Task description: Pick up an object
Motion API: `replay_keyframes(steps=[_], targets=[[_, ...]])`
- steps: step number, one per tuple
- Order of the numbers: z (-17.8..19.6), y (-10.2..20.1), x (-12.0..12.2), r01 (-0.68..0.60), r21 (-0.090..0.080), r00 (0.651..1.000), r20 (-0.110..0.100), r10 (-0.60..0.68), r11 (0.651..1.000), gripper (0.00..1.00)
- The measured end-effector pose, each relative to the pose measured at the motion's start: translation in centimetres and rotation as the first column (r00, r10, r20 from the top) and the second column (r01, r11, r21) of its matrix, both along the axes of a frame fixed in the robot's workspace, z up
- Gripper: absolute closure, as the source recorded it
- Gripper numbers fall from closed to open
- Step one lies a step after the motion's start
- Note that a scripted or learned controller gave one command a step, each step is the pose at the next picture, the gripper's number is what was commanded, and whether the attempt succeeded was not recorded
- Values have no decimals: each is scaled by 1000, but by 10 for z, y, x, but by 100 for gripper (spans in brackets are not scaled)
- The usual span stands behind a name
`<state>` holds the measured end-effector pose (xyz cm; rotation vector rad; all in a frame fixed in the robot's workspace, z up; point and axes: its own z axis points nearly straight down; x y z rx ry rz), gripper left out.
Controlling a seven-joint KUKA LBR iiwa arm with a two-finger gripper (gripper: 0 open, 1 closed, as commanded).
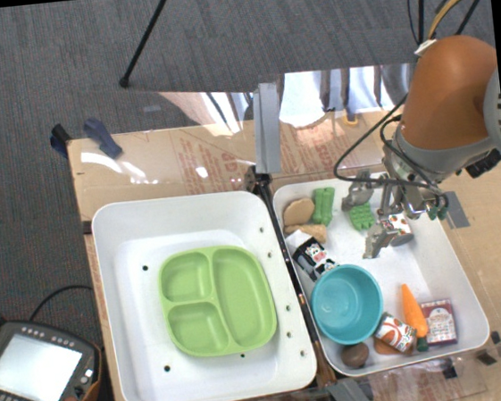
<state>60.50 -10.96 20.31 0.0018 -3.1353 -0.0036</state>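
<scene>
Objects for picking lie in the right bin [461,270]: a blue bowl [347,303], an orange carrot [412,310], green toys [325,204], a small box [439,322] and a black-and-white item [311,254]. The hand [387,229] hangs over this bin's far half, near the green toys; whether it is open or holding anything cannot be told. A green divided plate [217,300] sits in the left bin [122,255].

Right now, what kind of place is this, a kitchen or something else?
Probably a robotics lab, not a kitchen: the arm hangs over two white bins of toy food and dishes, a teach pendant lies on the carpet, and a stand's leg crosses the floor behind.
</scene>
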Motion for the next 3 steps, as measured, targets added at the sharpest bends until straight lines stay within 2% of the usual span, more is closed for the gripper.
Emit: replay_keyframes(steps=[1, 2, 3], targets=[[-94, 7, 31, -46, -2, 999, 8, 46, 999, 0], [-118, 22, 38, 99, -2, 995, 3, -99, 995, 0], [-118, -27, 34, -39, -1, 999, 5, 39, 999, 0]])
